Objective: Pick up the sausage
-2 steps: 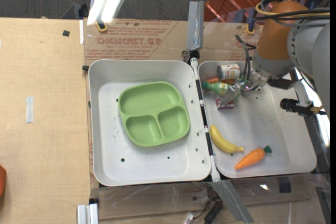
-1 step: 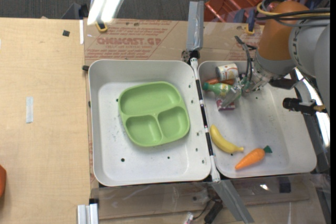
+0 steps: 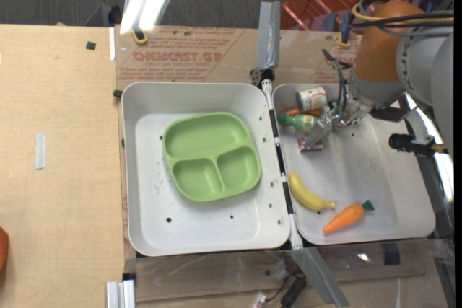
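Just beside the hand [image 3: 326,125], on its far side, the sausage [image 3: 292,112] lies among other toy food in the right bin [image 3: 382,227]; whether the hand is apart or together I cannot tell, so it should descend centred over the sausage alone.

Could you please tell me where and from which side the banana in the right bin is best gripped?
Grip the banana at its thick middle, from straight above, closing across its width. It lies flat and slanted; its upper end sits near the bin wall and its stem end tapers towards the carrot, so the middle looks freest.
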You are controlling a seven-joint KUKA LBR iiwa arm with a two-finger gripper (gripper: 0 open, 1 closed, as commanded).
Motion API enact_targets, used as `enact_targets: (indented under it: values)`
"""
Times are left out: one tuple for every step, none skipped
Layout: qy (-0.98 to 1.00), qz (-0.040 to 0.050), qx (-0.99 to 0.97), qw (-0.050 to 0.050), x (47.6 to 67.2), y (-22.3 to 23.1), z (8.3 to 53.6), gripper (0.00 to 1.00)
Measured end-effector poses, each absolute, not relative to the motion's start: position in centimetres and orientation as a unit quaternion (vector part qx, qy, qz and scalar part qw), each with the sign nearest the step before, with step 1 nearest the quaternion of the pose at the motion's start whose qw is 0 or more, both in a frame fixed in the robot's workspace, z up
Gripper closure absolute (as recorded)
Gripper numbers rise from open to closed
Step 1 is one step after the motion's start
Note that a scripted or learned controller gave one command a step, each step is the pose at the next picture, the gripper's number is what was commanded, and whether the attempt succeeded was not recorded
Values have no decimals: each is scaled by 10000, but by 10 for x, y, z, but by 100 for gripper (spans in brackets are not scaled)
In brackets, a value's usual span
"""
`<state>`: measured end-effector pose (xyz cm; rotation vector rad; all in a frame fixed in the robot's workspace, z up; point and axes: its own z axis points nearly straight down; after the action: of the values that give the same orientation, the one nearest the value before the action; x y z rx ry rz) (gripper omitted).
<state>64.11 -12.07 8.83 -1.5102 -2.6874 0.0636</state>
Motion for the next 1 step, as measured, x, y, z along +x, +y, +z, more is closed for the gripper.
enact_targets:
  values:
    - [-8865,216,-4614,293,641,-121,88,0]
